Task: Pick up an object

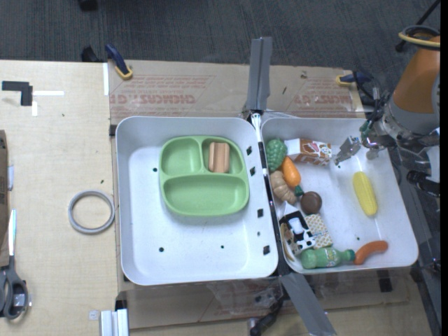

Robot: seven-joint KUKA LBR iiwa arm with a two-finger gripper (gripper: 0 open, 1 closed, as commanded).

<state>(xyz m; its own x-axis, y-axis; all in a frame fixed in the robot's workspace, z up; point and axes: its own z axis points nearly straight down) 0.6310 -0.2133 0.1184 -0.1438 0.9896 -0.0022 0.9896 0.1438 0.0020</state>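
White plastic makes up two shallow bins side by side on the bench (pixel 56 152). The left bin (pixel 140 243) holds a green plate (pixel 199 194) with three parts. A tan and orange food piece (pixel 219 157) lies in the plate's part at 1 o'clock.

The right bin (pixel 399 236) holds many toys. A yellow corn (pixel 365 193) lies near the bin's middle, toward 3 o'clock. An orange sausage (pixel 370 251) lies near the edge at 5 o'clock. A green bottle (pixel 325 258) lies at 6 o'clock, just beside the sausage. A black and white toy (pixel 302 235) sits above the bottle. A brown ball (pixel 311 201) sits near the middle. An orange carrot (pixel 291 173) and a green bumpy veggie (pixel 275 151) lie by the wall at 10 o'clock. A small printed packet (pixel 313 150) lies at 11 o'clock.

The grey arm (pixel 413 89) with its orange band comes in from 2 o'clock. Its claw (pixel 348 150) hangs over the right bin, above the corn and near the packet. The two fingers stand a little apart with nothing between them.

A grey ring (pixel 91 211) and scissors (pixel 12 285) lie on the bench at 9 o'clock.
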